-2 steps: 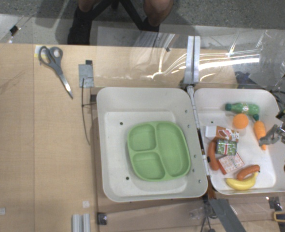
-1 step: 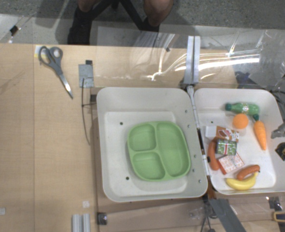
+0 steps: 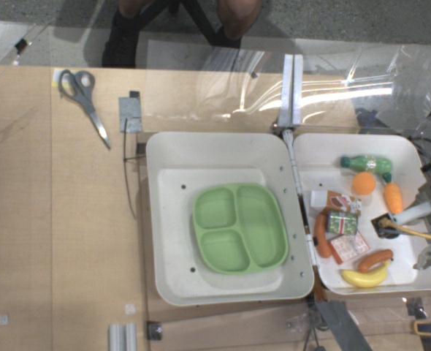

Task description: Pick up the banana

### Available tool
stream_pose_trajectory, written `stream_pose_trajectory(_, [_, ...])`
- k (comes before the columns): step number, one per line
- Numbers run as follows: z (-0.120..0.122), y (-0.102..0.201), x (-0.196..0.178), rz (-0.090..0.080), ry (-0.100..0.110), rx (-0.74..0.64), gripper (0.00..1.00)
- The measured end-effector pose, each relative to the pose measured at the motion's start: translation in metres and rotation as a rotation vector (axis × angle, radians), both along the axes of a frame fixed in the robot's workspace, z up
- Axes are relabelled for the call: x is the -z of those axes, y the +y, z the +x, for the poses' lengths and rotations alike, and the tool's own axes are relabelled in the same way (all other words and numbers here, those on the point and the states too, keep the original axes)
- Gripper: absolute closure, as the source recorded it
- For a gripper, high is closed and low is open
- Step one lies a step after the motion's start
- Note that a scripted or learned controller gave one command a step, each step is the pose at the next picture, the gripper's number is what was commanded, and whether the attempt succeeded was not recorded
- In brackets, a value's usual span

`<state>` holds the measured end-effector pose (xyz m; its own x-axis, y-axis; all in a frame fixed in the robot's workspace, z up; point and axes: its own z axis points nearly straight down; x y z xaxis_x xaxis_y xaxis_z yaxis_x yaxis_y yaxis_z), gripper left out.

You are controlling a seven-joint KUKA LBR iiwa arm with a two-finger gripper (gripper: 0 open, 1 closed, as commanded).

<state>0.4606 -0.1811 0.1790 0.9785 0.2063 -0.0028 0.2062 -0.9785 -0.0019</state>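
banana [image 3: 366, 276] showing yellow | plate [image 3: 239, 227] showing light green | bottle [image 3: 367, 164] showing green | orange [image 3: 363, 184] showing orange | bins [image 3: 164, 218] showing white

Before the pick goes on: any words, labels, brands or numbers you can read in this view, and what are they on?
None can be read.
Green carton: print on its face, too blurred to read.
Red-and-white packet: printed, too small to read.
Brown-and-white packet: marks, unreadable.
Green bottle: any label too small to tell.
Banana, green tray, scissors: no text visible.
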Motion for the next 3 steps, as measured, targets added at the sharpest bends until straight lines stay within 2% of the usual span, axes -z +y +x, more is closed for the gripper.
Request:
stream_pose_trajectory(1, [-0.001,-0.044,-0.006,-0.001,-0.001,-0.283,0.0])
stream_pose_trajectory(2, [0.001,-0.018,-0.049,-0.002,-0.003,-0.011,0.0])
stream_pose_trajectory(3, [0.001,0.043,0.081,-0.001,-0.007,0.006,0.0])
